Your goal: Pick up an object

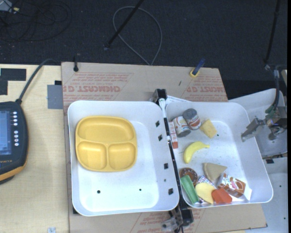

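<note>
The right bin point(242, 154) holds several small items. A tin can point(186, 122) lies on its side at the back left, with a yellow block point(208, 128) beside it and a banana point(195, 150) in front. Piled at the front are a brown wedge point(213, 171), a green piece point(188, 188), a yellow lemon-like piece point(203, 192), a red piece point(221, 196) and a printed packet point(233, 184). My gripper point(254, 126) hangs at the bin's right rim, apart from all of them, with nothing seen in it.
The left bin point(87, 198) holds a yellow divided plate point(106, 143). A black divider point(169, 149) runs between the two bins. A pendant with a screen point(5, 140) lies on the bench at far left. Cables trail over the dark floor behind.
</note>
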`<state>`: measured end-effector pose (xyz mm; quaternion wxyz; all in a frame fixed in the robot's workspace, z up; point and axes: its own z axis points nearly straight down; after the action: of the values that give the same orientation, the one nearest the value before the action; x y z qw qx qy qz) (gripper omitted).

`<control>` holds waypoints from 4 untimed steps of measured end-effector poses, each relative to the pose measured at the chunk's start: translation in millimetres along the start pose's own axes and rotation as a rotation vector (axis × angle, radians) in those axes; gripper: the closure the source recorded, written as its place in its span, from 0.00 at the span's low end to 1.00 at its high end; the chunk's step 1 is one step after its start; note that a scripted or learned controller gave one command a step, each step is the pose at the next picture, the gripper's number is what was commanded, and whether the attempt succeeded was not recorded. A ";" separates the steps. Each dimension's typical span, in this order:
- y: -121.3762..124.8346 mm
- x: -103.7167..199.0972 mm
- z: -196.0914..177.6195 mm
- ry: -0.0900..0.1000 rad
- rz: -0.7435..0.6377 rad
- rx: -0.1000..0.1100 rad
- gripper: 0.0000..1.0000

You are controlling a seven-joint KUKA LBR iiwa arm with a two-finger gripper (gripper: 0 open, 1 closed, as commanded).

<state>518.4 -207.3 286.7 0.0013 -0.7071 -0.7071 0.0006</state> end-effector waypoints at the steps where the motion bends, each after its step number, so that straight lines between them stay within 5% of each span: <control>1: 0.9 69.8 107.4 0.005 -0.005 0.008 0.00; 2: -29.4 94.4 182.0 -0.003 0.001 -0.015 0.00; 3: 48.9 123.9 194.4 -0.007 -0.003 -0.015 0.00; 4: -13.0 117.8 190.2 -0.004 0.001 -0.015 0.00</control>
<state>504.9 -89.4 96.6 -0.0054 -0.7074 -0.7067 -0.0032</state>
